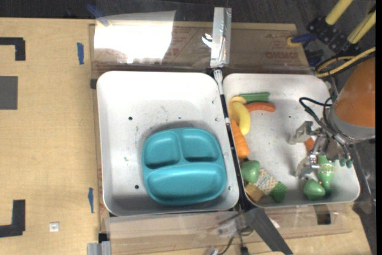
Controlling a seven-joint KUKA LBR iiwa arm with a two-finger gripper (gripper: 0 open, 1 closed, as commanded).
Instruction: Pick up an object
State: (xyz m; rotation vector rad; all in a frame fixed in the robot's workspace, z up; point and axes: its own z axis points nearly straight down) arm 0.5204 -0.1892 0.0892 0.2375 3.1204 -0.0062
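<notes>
My gripper (302,151) hangs low over the right side of the right bin (280,83), reaching in from the right. It is open, one metal finger (298,134) toward the back and the other toward the front. A small orange piece (309,143) lies close to the wrist between them, and nothing is clamped. Green toy vegetables (315,189) lie just in front of the gripper and to its right. Along the bin's left wall lie a yellow banana (241,117), an orange carrot (240,143), a red chili (261,107) and a green bean (255,96).
A teal divided plate (184,166) lies in the left bin (119,128). A green round toy (250,171), a cracker (262,182) and a small green piece (278,191) sit at the right bin's front left. Cables (313,106) trail over the right bin's back right.
</notes>
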